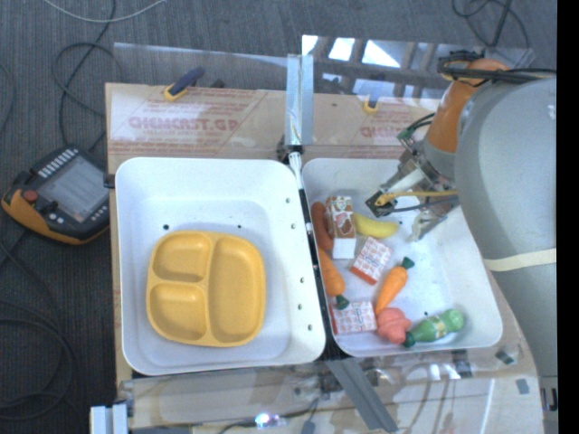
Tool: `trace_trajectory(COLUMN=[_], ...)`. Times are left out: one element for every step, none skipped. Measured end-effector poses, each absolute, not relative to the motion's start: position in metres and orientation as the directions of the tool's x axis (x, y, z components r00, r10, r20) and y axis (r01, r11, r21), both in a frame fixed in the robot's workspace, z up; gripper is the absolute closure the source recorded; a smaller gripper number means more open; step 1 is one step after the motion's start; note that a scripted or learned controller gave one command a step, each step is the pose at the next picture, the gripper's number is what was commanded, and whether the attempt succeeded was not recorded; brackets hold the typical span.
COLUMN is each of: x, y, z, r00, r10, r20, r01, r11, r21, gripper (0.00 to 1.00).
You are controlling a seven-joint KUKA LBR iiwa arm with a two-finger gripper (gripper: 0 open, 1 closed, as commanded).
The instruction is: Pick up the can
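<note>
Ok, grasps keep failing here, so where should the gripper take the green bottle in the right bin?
Take the green bottle across its thick body, probably straight from above. It lies on its side, narrow end toward the pink fruit, close to the bin's front wall, so closing across its width looks clearest.

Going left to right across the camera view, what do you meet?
Pendant → yellow plate in the left bin → sausage → banana → green bottle → arm.
</note>
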State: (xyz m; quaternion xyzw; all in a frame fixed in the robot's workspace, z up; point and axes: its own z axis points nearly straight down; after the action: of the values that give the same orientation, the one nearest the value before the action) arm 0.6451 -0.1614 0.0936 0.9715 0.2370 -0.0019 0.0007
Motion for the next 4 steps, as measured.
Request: trace_trajectory(x=[0.644, 0.650, 0.649, 0.649], y=[-0.161, -0.177, -0.177, -0.177], z=[0.101, 0.273, 0.281, 0.290], r00=[0.886, 0.933, 0.933, 0.932], r10=[0.463, 0.359, 0.361, 0.363], r20=[-0.010, -0.004, -0.009, -0.015], r01=[0.463, 0.359, 0.361, 0.363], r11=[-0.886, -0.933, -0.933, -0.932], r21=[0.000, 0.002, 0.003, 0.005], gripper=[1.00, 1.00, 1.00, 1.00])
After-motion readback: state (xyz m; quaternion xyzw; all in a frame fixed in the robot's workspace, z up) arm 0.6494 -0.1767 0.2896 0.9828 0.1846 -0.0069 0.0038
